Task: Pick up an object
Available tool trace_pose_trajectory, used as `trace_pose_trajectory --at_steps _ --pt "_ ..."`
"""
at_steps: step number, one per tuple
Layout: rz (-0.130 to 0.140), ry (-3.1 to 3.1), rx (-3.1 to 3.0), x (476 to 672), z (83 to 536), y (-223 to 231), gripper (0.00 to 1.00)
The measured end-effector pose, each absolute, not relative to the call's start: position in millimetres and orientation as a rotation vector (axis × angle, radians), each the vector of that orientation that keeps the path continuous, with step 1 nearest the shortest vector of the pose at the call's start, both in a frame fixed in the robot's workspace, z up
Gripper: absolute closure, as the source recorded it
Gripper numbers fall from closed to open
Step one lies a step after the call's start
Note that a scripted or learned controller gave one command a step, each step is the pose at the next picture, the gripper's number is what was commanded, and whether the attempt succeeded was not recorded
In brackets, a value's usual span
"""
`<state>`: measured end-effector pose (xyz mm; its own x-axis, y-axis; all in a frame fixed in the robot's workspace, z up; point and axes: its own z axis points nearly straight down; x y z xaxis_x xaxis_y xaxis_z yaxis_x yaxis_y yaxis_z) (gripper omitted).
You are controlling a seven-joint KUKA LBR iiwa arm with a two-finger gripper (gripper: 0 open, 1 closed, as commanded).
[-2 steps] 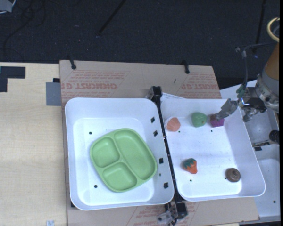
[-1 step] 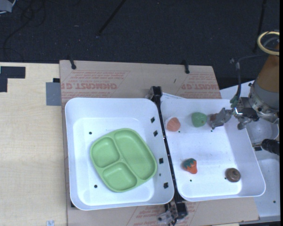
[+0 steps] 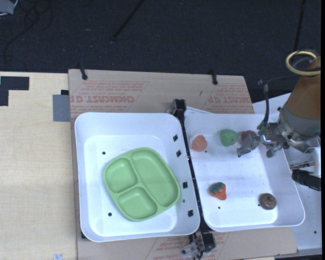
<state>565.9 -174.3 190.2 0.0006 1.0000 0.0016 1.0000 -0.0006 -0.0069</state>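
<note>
The bench (image 3: 27, 161) is pale wood grain, with a sheet of printed brown cardboard (image 3: 151, 93) under two shallow white plastic bins. The left bin (image 3: 92, 129) holds a light green divided plate (image 3: 141, 183), smooth, rounded at the corners, with three compartments. The right bin (image 3: 244, 169) holds the small things a pick could aim at: a green rounded lump (image 3: 228, 137) near the far wall, a pinkish-orange ball (image 3: 199, 143) close to the divider, a red and orange piece with a green top (image 3: 218, 190) toward the middle, shaped like a strawberry or carrot, and a brown ring-like disc (image 3: 268, 201) near the near right corner.

The arm (image 3: 306, 104) reaches in over the right bin's far right side, and its gripper (image 3: 255, 143) sits just beside the green lump, with a small dark reddish thing (image 3: 248, 136) right against it. Whether the hand is released or clenched cannot be told at this size, and nothing is clearly seen between it.

Risks, as a judgement: the rounded, smooth-looking lump could roll or squirt sideways under an off-centre close; the two neighbours touching the gripper's zone could be nudged instead of gripped; a descent near the wall could strike the rim
</note>
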Motion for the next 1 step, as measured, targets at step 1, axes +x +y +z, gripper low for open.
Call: trace_pose_trajectory --at_steps 1 --pt "0.006 -2.216 -2.217 562.9 126.6 -177.3 0.00"
